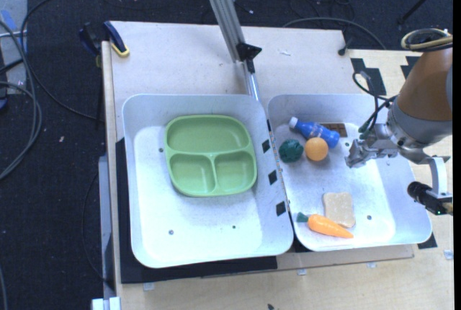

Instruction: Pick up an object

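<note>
Gripper (358, 155) is hanging over the right bin (403, 218), reaching in from the right side, just right of the orange ball (316, 149); nothing is showing between its fingers, and how wide they are standing cannot be told from this slant. Candidate objects are all lying in that same bin. Taking the orange ball as landmark: a dark green ball (291, 151) is sitting just to its left, close to touching; a blue bottle (312, 130) with a white cap is lying just behind it, with a small brown item (336, 129) at the bottle's far end, too small to identify. Well in front of the orange ball a tan slice of bread (339, 208) is lying flat, and a toy carrot (328, 226) is resting against the bread's near edge, green tip pointing left. Far left of the orange ball, in the left bin (144, 229), a green divided plate (211, 155) is sitting with three compartments. Grey arm (425, 103), orange band above the wrist, is extending off to the ball's right.
</note>
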Robot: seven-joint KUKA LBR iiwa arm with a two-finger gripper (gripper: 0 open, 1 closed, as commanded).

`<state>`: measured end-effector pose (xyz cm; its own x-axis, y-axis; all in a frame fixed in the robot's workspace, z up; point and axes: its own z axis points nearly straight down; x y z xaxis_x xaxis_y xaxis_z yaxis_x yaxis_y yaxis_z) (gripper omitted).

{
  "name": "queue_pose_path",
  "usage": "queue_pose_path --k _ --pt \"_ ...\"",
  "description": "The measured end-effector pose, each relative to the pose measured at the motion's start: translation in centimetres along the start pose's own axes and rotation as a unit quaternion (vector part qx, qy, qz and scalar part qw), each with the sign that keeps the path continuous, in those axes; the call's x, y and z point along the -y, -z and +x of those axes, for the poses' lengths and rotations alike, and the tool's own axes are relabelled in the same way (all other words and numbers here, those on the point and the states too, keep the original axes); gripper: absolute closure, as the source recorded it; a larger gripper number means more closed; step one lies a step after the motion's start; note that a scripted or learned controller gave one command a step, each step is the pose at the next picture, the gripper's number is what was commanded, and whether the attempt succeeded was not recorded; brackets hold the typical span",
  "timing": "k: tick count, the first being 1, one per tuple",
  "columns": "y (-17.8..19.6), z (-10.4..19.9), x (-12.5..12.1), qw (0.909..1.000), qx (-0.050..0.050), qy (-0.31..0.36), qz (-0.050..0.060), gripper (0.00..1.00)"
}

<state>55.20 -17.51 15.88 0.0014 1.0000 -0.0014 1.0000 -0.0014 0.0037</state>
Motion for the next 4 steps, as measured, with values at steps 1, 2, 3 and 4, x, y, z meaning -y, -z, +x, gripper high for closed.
queue_pose_path --k 1,2,3,4 --pt "4.6 0.8 -0.1 1.0 0.0 0.002 -0.001 1.0" --pt "10.9 1.1 -0.1 1.0 0.001 0.002 -0.002 1.0" --pt "13.0 1.1 -0.2 1.0 0.0 0.002 0.0 1.0" --pt "13.0 6.0 1.3 1.0 -0.001 0.004 0.002 1.0"
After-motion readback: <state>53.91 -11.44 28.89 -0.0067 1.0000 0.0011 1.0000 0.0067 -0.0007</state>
